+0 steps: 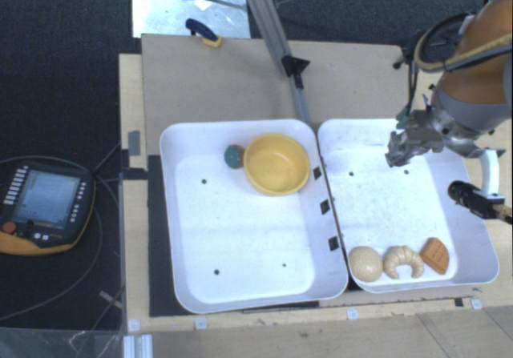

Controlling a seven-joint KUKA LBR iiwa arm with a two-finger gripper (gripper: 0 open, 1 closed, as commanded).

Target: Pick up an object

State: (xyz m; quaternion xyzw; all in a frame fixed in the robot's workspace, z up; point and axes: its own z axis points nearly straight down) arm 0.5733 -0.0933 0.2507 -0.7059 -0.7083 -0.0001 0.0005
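Note:
A yellow bowl (276, 163) sits at the back right of the left bin (192, 268), with a small dark green ball (233, 156) touching its left side. Along the front of the right bin (473, 236) lie a pale round bun (365, 263), a croissant (404, 261) and an orange waffle-like piece (435, 255). My gripper (398, 154) hangs over the back of the right bin, well away from those three items. I see nothing in it.
A grey pole (268, 20) slants across the bench behind the bins, ending in a black clamp (294, 66). A teach pendant (40, 204) lies on the floor at left. A black fitting (473, 198) juts over the right bin's right wall.

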